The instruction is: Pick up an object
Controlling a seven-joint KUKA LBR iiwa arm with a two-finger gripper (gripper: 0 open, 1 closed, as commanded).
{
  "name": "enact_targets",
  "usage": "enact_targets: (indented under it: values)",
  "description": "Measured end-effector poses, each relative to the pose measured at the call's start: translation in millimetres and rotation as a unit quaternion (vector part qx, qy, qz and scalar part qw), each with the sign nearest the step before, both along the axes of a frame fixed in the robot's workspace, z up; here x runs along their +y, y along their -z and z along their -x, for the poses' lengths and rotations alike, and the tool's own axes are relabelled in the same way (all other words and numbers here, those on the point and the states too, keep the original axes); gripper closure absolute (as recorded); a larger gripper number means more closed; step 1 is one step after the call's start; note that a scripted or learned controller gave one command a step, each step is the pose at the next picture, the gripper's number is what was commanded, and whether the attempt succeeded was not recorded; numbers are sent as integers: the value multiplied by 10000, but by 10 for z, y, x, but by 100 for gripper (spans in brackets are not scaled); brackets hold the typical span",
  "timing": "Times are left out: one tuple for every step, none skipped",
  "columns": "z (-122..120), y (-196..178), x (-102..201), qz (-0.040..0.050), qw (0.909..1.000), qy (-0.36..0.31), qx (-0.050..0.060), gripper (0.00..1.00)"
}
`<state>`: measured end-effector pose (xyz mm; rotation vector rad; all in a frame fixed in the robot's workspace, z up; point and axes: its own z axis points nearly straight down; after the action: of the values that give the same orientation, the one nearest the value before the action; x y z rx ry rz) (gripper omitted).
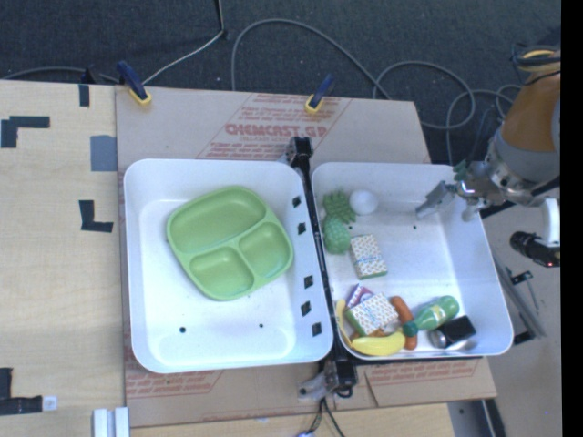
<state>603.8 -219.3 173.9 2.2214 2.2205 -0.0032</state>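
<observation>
At the near edge of the right bin [474,244], a cluster of small things lay heaped together: a yellow banana [378,344], a patterned box [372,314], a carrot [402,311], a green bottle [435,312] and a dark block [454,331] just beside it. Further in, a second patterned box [367,255] lay alone on the bin floor, and beyond it a green pineapple-like toy [337,221] sat close against the divider with a white ball [364,202] just beside it. The left bin [150,271] held a green divided plate [230,241]. The tool [439,199] hung over the far right corner of the right bin, apart from every object, gripping nothing; how far it stood open could not be told.
</observation>
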Motion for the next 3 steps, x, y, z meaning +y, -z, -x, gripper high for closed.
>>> enact_targets:
  values:
    - [-563,776,950,-12,10000,-17,-7,0]
    - [860,786,1069,-13,10000,-4,-12,0]
    - [1064,-416,616,0,10000,1,-14,0]
